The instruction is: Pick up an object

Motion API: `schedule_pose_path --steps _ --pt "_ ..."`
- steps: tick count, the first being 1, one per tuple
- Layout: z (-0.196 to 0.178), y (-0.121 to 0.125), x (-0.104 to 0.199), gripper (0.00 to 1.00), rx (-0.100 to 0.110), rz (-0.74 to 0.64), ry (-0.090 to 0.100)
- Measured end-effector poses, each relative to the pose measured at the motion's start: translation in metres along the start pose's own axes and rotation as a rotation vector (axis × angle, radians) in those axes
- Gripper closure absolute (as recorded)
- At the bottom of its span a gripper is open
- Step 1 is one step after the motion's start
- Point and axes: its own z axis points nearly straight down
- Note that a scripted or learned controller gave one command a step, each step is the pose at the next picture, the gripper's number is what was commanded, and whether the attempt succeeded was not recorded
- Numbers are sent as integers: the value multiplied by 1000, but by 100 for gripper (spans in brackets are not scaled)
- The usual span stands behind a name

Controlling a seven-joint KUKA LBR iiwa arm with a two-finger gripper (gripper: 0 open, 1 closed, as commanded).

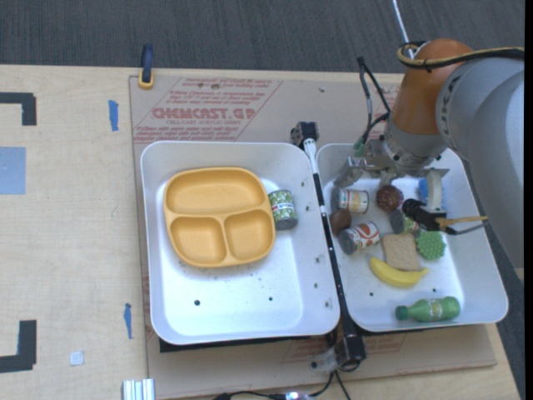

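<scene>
End effector (pixel 391 167) hangs low over my right bin's (pixel 491 294) far clutter near the small can (pixel 353 200), grip state unclear.

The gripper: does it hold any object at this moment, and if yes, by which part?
It cannot be told. The gripper is low over the far end of the right bin, above the small can and brown ball, but the wrist hides its tips.

KUKA arm (pixel 483 98) at the bench
Its casing was smooth grey, with an orange band and black cables trailing.
</scene>
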Motion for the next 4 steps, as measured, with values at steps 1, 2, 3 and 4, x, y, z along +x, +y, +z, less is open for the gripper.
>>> schedule_pose_path --steps 1,2,3,4 --pt "-1 -51 -17 0 -3 2 -2" --pt "-12 -49 -17 100 -7 2 -4" --pt "-12 -50 -17 0 -7 2 -3" --pt "-1 -69 2 0 -5 2 -3"
